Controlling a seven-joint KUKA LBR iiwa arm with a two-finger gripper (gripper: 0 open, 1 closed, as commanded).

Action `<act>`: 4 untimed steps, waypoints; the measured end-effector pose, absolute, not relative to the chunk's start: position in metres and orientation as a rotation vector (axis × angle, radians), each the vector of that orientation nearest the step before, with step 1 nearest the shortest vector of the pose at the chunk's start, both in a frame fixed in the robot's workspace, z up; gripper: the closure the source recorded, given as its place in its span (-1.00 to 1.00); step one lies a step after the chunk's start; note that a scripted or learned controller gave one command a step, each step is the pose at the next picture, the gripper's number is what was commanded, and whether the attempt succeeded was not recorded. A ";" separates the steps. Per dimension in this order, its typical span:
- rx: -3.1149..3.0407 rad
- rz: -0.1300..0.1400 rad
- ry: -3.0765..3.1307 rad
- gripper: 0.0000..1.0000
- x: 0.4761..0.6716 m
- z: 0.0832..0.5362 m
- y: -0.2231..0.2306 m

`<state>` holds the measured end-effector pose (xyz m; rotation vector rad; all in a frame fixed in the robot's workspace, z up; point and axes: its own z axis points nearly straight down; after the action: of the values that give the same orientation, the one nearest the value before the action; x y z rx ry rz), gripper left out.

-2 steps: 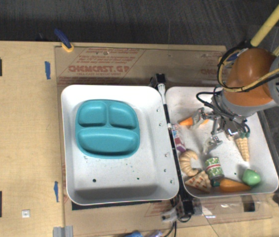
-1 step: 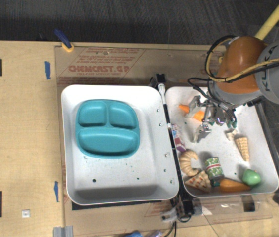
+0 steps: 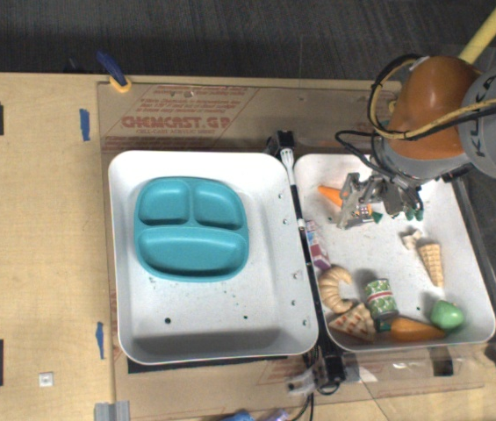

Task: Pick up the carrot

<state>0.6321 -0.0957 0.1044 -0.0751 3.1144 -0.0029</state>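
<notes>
Orange carrot [image 3: 330, 195] lies at about ten o'clock in the right bin [image 3: 471, 235], just beside the gripper [image 3: 359, 205], whose fingers stand narrowly apart and hold nothing, so the wrist, hanging low from the right, may nudge it away on closing.

Grey robot arm [image 3: 493, 134] with a glossy orange band [image 3: 432, 99], looped black cables [image 3: 388, 112], and a metal gripper [image 3: 372, 202].
</notes>
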 end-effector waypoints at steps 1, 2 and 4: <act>-0.272 0.004 3.118 1.00 0.567 0.189 -0.018; -0.481 0.000 3.089 1.00 0.643 0.249 0.000; -0.459 0.003 3.106 -1.00 0.620 0.184 -0.033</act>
<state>0.6200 -0.0335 0.1839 -0.4591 3.1059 0.0028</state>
